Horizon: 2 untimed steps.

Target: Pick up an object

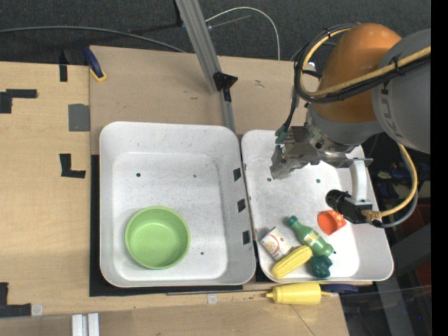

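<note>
My gripper (279, 165) hangs over the upper left part of the right bin (294, 194), its dark fingers pointing down at bare bin floor. Nothing shows between them. Lower in that bin lie a small white can (275, 243), a green bottle (309, 236), a yellow corn cob (292, 260), a dark green piece (321, 267) and an orange piece (331, 221). These objects sit well below and to the right of the gripper.
The left bin (171, 145) holds a green bowl (157, 237) at its lower left. A yellow bottle (297, 294) lies on the bench just outside the right bin's front rim. A grey pole (203, 40) slants across the top. Cables loop near the wrist.
</note>
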Tool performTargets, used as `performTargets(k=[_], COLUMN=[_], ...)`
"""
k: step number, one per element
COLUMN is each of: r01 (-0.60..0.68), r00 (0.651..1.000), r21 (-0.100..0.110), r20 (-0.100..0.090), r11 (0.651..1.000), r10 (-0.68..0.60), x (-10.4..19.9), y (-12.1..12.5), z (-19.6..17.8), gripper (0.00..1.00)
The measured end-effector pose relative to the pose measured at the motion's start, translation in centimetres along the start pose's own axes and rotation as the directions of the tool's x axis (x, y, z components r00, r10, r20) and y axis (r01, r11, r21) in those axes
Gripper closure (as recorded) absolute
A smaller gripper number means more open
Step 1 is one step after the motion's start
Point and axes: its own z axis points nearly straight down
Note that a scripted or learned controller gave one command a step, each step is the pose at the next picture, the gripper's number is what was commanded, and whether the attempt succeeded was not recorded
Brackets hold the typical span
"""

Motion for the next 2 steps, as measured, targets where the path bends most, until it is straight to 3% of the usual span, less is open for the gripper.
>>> performTargets(k=[2], r01=[0.001], r00=[1.000], r21=[0.002], r20=[0.001], r11=[1.000], r10=[-0.001], x=[11.4], y=[-2.8], z=[3.3], gripper=[1.00])
